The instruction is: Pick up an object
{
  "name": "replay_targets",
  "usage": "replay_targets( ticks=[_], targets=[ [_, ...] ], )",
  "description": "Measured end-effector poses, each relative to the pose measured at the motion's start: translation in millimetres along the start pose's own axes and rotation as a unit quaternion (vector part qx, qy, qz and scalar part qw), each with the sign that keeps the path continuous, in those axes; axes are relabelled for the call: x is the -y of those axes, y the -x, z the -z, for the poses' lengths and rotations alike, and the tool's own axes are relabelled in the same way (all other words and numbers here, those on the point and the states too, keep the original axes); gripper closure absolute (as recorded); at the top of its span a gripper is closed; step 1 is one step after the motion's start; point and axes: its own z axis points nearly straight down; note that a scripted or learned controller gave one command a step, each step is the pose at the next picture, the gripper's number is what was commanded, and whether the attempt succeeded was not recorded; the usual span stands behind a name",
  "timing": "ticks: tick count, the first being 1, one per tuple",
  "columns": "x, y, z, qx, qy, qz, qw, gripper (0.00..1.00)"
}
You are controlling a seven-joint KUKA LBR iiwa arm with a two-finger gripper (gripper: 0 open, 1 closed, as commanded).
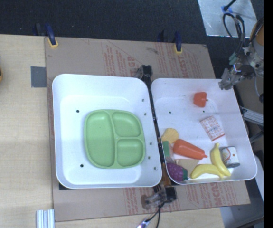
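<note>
A wooden desk (13, 141) is seen from above, covered in the middle by a brown cardboard sheet (103, 61) on which two shallow white bins are set side by side. The left bin (65, 91) holds a pale green plastic plate (113, 137), smooth, rounded and divided into three compartments. The right bin (179, 91) holds the candidate objects. A small red glossy piece, perhaps a toy pepper (200, 99), lies alone near the bin's far edge. A flat packet with red print (211, 127) lies near the middle. Crowded along the near edge are an orange toy carrot (188, 149), a curved yellow toy banana (212, 165), a purple knobbly bunch of grapes (176, 171), a yellow rounded piece (170, 135) and a small tin can (230, 156) in the near right corner.

The gripper (229, 77) is seen at the far right corner of the right bin, above its rim; whether the fingers are open or closed cannot be told, and nothing is seen held.

Several risks are judged likely. The rim could be struck if the descent is begun from this corner. The crowded pile could be disturbed, so that two smooth toys are pinched together or one is squeezed out sideways. The flat packet offers little to grip. The isolated red piece is judged the easiest target.
</note>
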Motion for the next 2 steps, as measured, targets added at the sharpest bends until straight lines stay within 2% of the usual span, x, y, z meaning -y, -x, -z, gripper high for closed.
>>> replay_targets(
  ticks=[1,2],
  targets=[
    [16.2,-1.3,-36.3,0.001,0.0,0.001,1.0,1.0],
    [15.9,-1.3,-35.9,0.001,0.001,0.002,1.0,0.0]
  ],
)
